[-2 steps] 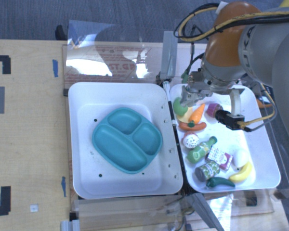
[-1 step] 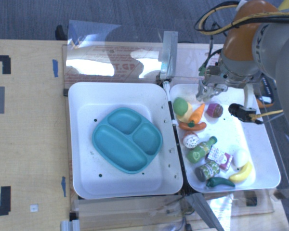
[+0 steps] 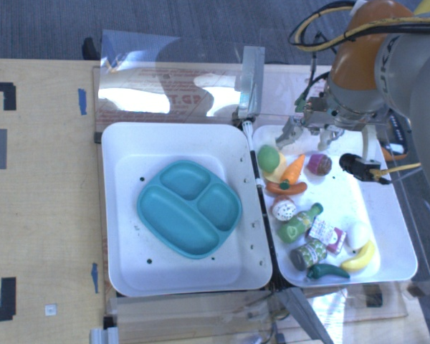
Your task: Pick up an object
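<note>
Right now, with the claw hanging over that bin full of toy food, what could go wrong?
The food is crowded: the carrot leans on the green fruit and another orange piece, so the gripper might nudge neighbours or lift two at once.

The gripper hovers near the right bin's back wall, so a straight descent could land on bare floor or clip the wall.

Round items like the purple onion may roll away.
</note>
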You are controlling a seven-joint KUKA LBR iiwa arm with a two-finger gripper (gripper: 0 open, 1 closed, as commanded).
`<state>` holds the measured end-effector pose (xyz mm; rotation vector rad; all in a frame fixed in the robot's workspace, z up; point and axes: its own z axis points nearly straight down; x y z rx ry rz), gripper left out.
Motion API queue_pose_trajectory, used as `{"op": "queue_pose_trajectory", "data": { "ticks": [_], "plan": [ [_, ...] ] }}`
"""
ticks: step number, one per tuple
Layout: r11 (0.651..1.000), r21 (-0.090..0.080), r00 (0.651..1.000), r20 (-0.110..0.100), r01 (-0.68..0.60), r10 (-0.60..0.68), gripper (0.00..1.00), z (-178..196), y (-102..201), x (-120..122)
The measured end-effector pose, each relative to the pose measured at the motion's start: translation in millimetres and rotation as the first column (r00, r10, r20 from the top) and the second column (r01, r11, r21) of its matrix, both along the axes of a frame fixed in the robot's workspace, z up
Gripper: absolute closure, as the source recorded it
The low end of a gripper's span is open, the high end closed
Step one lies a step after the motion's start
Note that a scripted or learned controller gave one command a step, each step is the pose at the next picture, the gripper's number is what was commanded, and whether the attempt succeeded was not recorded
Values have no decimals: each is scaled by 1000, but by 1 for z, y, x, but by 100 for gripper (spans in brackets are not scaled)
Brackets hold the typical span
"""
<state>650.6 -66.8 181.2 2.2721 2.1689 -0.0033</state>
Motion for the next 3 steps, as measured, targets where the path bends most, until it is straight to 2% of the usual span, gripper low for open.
{"op": "queue_pose_trajectory", "data": {
  "ticks": [1, 2, 3],
  "plan": [
    [991, 1, 991, -3, 132, -132, 0, -91, -37, -35],
    [991, 2, 991, -6, 130, -130, 100, -85, -37, -34],
    [999, 20, 998, -51, -43, 44, 100, -97, -69, -11]
  ]
}}
